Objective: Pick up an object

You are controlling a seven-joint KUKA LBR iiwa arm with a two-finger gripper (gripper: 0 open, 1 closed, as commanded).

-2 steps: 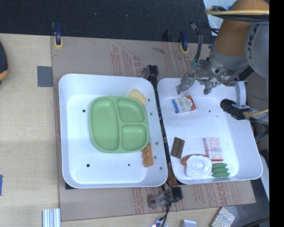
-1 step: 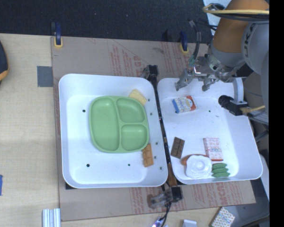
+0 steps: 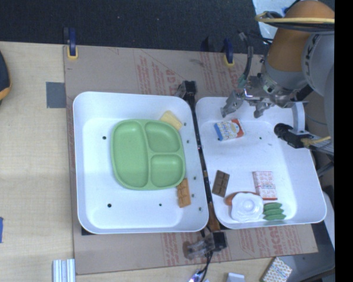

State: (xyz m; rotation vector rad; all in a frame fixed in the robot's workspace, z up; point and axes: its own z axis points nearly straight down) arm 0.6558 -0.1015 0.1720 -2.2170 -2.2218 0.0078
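Small packet, white with blue and red print: lies flat in right bin, toward its 11 o'clock corner, just below the jaws. Gripper: jaws spread open, holding nothing. Right bin, 6 o'clock end: brown bar, red-and-white packet, white cup, green pods. Left bin: 1 green 3-compartment plate.

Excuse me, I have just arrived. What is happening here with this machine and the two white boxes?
A robot arm reaches in from the right, and its gripper hangs open over the far end of the right bin, just above a small white packet. It holds nothing. More small items lie at that bin's near end. The left bin holds a green divided plate.
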